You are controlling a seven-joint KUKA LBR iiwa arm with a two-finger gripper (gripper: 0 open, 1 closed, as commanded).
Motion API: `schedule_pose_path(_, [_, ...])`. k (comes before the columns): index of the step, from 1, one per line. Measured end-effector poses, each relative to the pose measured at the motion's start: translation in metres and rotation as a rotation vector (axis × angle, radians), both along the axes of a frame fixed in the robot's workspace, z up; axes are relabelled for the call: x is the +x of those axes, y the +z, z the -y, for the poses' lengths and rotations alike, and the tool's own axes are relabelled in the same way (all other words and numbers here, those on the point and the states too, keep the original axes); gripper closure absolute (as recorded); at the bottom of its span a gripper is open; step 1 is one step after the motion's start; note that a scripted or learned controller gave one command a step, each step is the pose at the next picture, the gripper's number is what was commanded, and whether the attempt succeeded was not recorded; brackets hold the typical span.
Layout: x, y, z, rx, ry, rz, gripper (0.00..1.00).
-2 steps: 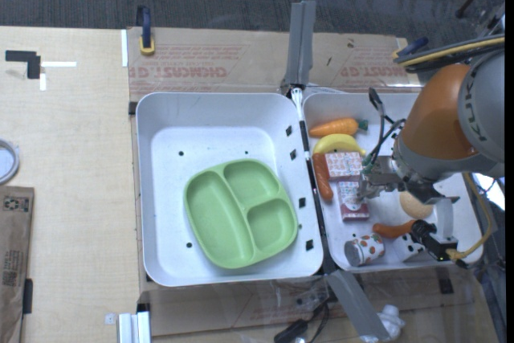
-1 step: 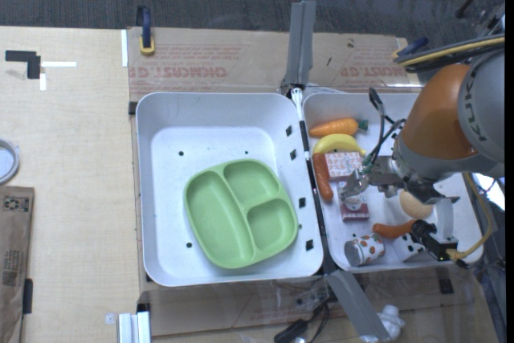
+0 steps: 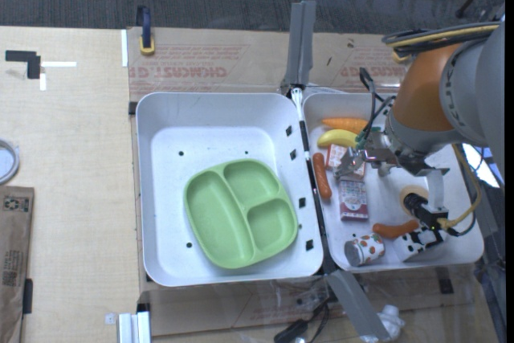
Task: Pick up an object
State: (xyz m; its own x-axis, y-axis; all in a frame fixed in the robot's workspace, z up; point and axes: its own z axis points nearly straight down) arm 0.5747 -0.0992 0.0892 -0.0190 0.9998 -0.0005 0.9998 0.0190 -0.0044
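Note:
My gripper (image 3: 354, 161) hangs low in the right bin (image 3: 466, 257), at the end of the grey arm with its orange band (image 3: 426, 96). It sits just above the top end of a small red and white box (image 3: 353, 201) and right below a yellow banana (image 3: 336, 138). An orange carrot (image 3: 344, 124) lies behind the banana. A red sausage (image 3: 322, 176) lies along the bin's left wall, left of the gripper. Whether the gripper touches the box is hidden by its own body.
Near the right bin's front lie a spotted white cup (image 3: 365, 250), a second orange carrot (image 3: 393, 230), a black and white toy (image 3: 418, 244) and a pale ring (image 3: 413, 199). The left bin (image 3: 161, 173) holds a green divided plate (image 3: 241, 213).

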Motion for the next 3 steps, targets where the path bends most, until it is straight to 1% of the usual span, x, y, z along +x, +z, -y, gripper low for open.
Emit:
schedule_pose_path(1, [0.048,0.001,0.011,0.000,0.238,0.001,0.00])
schedule_pose_path(2, [0.052,0.015,0.011,-0.002,0.241,0.007,1.00])
schedule_pose_path(3, [0.022,0.100,-0.042,-0.001,0.026,0.000,1.00])
